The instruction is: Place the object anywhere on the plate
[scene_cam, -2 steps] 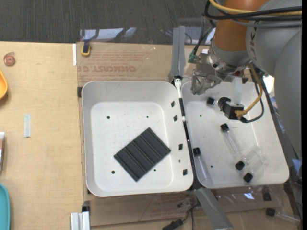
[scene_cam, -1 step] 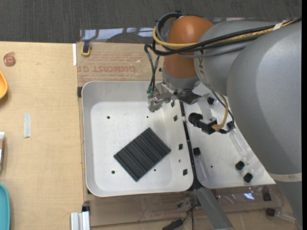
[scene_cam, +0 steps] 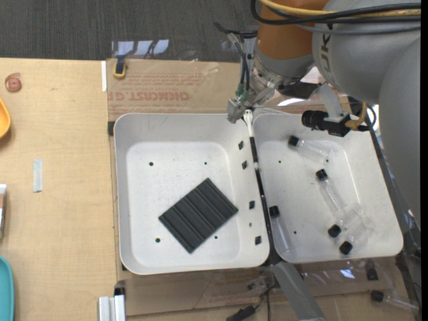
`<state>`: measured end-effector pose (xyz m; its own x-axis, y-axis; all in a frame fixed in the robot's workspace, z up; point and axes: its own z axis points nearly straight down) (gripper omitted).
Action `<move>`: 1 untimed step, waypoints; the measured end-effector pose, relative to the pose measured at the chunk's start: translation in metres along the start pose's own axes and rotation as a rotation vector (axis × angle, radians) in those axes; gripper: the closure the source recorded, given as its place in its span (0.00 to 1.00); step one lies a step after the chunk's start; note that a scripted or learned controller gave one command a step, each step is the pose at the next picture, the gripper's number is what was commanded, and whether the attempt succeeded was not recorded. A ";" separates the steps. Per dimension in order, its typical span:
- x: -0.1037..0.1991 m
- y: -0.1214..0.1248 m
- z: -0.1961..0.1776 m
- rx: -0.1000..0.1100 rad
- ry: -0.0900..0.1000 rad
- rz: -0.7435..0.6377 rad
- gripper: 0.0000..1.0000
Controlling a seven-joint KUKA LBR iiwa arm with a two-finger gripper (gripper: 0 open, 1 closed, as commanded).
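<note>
A dark grey ribbed plate [scene_cam: 198, 215] lies flat and turned at an angle in the left bin [scene_cam: 134, 152], near its front middle. In the right bin [scene_cam: 374, 179] lie clear plastic tube-like objects [scene_cam: 334, 202] with small black caps [scene_cam: 322, 174]; they are hard to tell apart against the white floor. My gripper [scene_cam: 238, 108] hangs at the back, just above the far end of the rim shared by the two bins. It is well away from the plate and from the clear objects. I see nothing held in it.
Black clips [scene_cam: 254, 164] dot the shared rim between the bins. Flattened cardboard [scene_cam: 160, 92] lies behind the bins. The wooden bench [scene_cam: 53, 179] stretches to the left, with an orange item [scene_cam: 3, 122] and a teal item [scene_cam: 5, 293] at its edge.
</note>
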<state>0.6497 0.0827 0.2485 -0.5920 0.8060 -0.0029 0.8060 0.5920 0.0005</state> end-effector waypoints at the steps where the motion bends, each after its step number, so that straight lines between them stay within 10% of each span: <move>1: 0.036 -0.024 -0.102 -0.001 0.000 -0.379 1.00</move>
<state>0.6091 0.0975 0.3499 -0.8482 0.5297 -0.0026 0.5297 0.8482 0.0004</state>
